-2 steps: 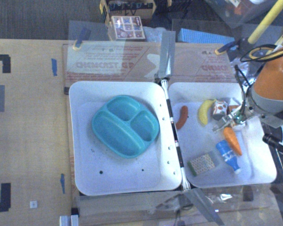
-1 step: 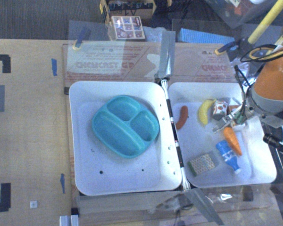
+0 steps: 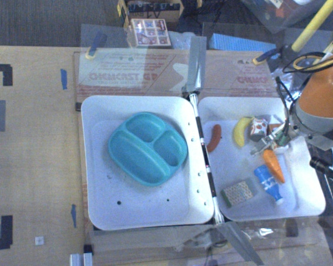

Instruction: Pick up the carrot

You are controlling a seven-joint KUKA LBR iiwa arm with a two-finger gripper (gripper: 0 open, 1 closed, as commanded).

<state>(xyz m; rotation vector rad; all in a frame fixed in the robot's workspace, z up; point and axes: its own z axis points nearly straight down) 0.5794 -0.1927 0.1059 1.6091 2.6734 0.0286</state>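
The orange carrot lies in the right bin, slanting from upper left to lower right. My gripper hangs right at the carrot's upper end, reaching in from the right under the orange-banded wrist. Its tips blur together with the clutter around them. The carrot rests on the bin floor, its lower end beside a blue bottle.
The right bin also holds a banana, a small red and white box, a brown sausage and a checked sponge. A teal divided plate sits in the left bin. Cables hang near the wrist.
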